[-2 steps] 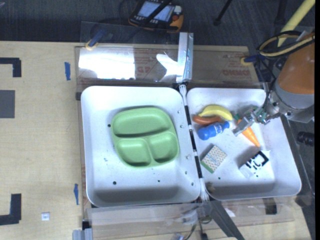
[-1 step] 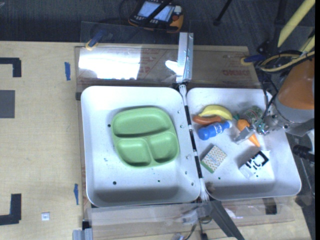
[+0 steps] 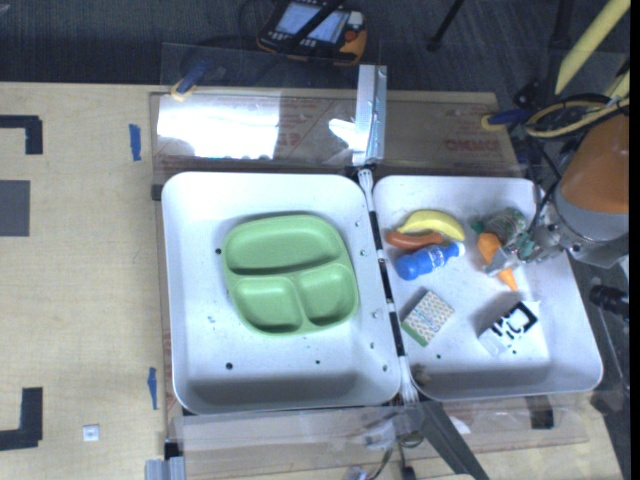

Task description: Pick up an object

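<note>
Several small objects lie in the right bin (image 3: 560,368). A yellow banana (image 3: 435,224) rests on a red-orange piece (image 3: 412,239), and a blue bottle (image 3: 425,261) lies just below them. Toward the front lie a speckled square pad (image 3: 428,316) and a black-and-white block (image 3: 510,325). My gripper (image 3: 512,240) hangs low over the bin's right side, beside an orange object (image 3: 487,247); a small orange piece (image 3: 509,278) lies just below it. A greenish item (image 3: 503,222) sits against the gripper's top. I cannot make out whether anything is held.
The left bin (image 3: 190,348) holds a green divided plate (image 3: 290,270). A raised rim (image 3: 380,268) separates the two bins. A clear panel (image 3: 260,128) stands behind them. Cables and the arm's body (image 3: 600,183) crowd the right edge.
</note>
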